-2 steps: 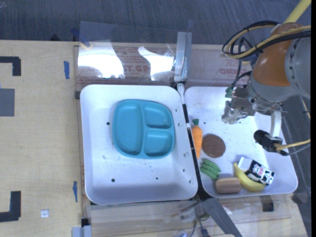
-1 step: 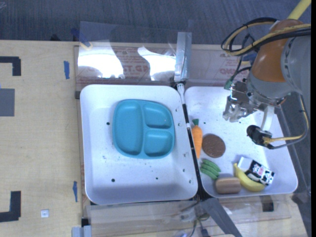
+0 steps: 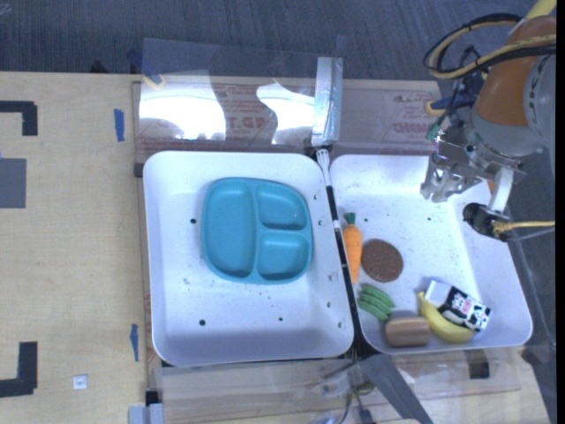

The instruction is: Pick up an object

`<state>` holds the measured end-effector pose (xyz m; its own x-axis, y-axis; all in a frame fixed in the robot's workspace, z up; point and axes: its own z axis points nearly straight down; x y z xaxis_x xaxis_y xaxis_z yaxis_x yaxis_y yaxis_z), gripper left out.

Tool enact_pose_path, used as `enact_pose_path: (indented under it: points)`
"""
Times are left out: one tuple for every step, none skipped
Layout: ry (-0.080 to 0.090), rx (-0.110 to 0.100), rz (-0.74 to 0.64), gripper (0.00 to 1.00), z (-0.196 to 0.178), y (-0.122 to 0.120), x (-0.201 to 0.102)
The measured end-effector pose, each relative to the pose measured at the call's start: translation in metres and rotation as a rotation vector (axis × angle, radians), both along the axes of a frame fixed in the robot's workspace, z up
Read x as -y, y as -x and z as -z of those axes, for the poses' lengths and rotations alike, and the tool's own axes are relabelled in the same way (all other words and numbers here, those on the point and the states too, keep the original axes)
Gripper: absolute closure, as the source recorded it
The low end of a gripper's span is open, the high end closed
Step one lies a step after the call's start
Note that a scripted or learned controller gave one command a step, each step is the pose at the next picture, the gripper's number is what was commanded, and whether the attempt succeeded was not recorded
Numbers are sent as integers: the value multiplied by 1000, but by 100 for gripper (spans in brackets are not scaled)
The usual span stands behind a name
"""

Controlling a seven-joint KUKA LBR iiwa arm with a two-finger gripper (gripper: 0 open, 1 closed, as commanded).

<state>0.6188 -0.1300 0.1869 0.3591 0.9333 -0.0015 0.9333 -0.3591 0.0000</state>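
The gripper (image 3: 444, 186) hangs over the far right part of the right bin (image 3: 402, 197), its metal fingers pointing down toward bare white floor; whether they are spread or closed I cannot tell from here, and nothing shows between them. Above it sits the arm's grey wrist with the orange band (image 3: 512, 87), looped about with yellow and black cables (image 3: 459, 47); a small black knob with a yellow lead (image 3: 484, 219) sticks out over the bin's right rim.

The things to pick lie well apart from the gripper, toward the near side of that same bin; a carrot (image 3: 352, 247) lies along the left wall, green top pointing far; just right of it is a round brown disc (image 3: 382, 261); nearer still a green pea pod (image 3: 375, 302), a brown bun-like lump (image 3: 407, 331), a banana (image 3: 441, 322) touching that lump, and a small black-and-white cow toy (image 3: 463, 308) resting against the banana.

The left bin (image 3: 177, 325) holds a blue divided plate (image 3: 257, 230), lying flat near its middle; dark specks dot both bin floors.

Beyond the bins a clear plastic sheet (image 3: 229, 104) glares with light over a cardboard strip; the bench (image 3: 66, 237) is pale wood with black corner marks (image 3: 22, 117) and bits of blue tape (image 3: 118, 124) at the left; the floor (image 3: 265, 7) past the far edge is dark grey carpet.
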Motion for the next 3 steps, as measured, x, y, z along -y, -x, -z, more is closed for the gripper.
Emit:
enact_pose_path:
  points:
    - [-1,0,-2,0,0,0,-1]
    - [-3,-4,-273,0,94,17,0]
    - [-1,-1,-270,0,96,137,20]
